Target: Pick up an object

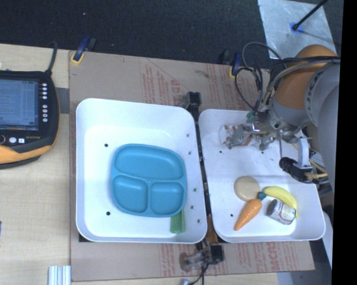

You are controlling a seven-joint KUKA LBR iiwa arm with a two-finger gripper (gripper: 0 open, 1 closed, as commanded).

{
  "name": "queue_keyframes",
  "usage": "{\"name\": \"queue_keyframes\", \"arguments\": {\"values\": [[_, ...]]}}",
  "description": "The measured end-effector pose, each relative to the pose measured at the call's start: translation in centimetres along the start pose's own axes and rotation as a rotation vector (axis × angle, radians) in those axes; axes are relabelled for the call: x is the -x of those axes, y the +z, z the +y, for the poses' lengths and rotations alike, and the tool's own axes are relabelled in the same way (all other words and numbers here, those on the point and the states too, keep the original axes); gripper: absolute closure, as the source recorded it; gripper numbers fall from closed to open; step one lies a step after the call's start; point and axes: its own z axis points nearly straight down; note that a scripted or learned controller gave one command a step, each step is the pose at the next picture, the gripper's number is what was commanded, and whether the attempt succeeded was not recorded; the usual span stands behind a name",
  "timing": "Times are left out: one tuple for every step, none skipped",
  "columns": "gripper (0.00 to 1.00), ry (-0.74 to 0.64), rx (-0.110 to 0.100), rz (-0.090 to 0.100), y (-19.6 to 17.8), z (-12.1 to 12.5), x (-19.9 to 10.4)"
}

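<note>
My gripper (247,139) hangs over the far part of the right bin (222,226), open, with nothing between its fingers. Toward that bin's near right lie a round beige disc (245,187), an orange carrot (248,213) with a green top, a yellow banana (281,195) and a small tin (282,212). These four lie close together, the carrot touching the disc. The gripper is well apart from them, toward the bin's far wall.
The left bin (90,141) holds a blue divided plate (148,179) and a green block (177,223) at its near right corner. A tablet-like controller (20,117) lies on the bench at far left. Cables loop above the wrist.
</note>
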Motion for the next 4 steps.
{"name": "queue_keyframes", "arguments": {"values": [[0.0,0.007,0.034,-0.016,0.4,-11.1,1.5],[0.0,0.008,0.037,-0.016,0.0,-3.7,3.2],[0.0,0.008,0.036,-0.015,-5.3,-9.2,5.7],[0.0,0.004,0.008,-0.011,0.0,-0.1,4.2]]}}
